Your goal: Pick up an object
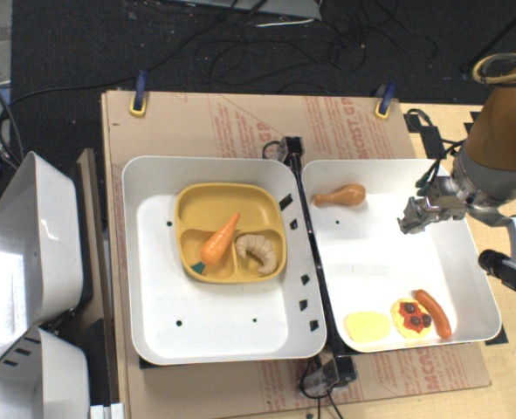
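Note:
The right bin (pixel 371 260) holds a toy chicken drumstick (pixel 340 196) near its far left corner. At its near edge lie a yellow round slice (pixel 368 326), a small pizza piece (pixel 412 318) and a red sausage (pixel 434 312). My gripper (pixel 417 214) hovers over the right bin's far right part, well right of the drumstick, with nothing visible between its fingers. In the left bin (pixel 153 321) a yellow divided plate (pixel 192 208) carries a carrot (pixel 220 239) and a pale shrimp (pixel 258 251).
The arm (pixel 498 147) comes in over the right bin's far right corner. A black divider with clips (pixel 308 251) runs between the bins. White boxes (pixel 26 243) stand left of the bench. Two yellow clamps (pixel 138 103) hold the board's far edge.

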Robot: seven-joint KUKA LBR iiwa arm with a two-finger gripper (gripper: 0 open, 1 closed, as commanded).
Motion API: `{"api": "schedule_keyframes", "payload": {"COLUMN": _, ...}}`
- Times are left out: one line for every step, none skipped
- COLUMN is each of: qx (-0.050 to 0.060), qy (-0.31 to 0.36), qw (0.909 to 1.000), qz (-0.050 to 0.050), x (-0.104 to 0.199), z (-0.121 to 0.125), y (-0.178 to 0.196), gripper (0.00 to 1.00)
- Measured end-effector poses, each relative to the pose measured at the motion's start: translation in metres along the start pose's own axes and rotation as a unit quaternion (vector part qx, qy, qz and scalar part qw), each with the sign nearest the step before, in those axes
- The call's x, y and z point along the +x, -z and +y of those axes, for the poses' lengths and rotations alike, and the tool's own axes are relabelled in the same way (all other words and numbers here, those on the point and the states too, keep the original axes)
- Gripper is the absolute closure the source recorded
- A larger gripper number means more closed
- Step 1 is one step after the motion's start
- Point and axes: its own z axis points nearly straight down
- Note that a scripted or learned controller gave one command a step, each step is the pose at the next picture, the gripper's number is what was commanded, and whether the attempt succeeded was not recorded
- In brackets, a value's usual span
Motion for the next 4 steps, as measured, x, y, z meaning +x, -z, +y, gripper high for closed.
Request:
{"api": "schedule_keyframes", "payload": {"qx": 0.002, "qy": 0.0, "qw": 1.0, "qz": 0.0, "x": 0.0, "z": 0.001, "y": 0.008, "gripper": 1.0}}
{"api": "schedule_keyframes", "payload": {"qx": 0.003, "qy": 0.002, "qw": 1.0, "qz": 0.001, "x": 0.057, "z": 0.017, "y": 0.004, "gripper": 1.0}}
{"api": "schedule_keyframes", "payload": {"qx": 0.003, "qy": 0.002, "qw": 1.0, "qz": 0.002, "x": 0.101, "z": 0.023, "y": 0.01, "gripper": 1.0}}
{"api": "schedule_keyframes", "payload": {"qx": 0.002, "qy": 0.003, "qw": 1.0, "qz": 0.002, "x": 0.163, "z": 0.027, "y": 0.02, "gripper": 1.0}}
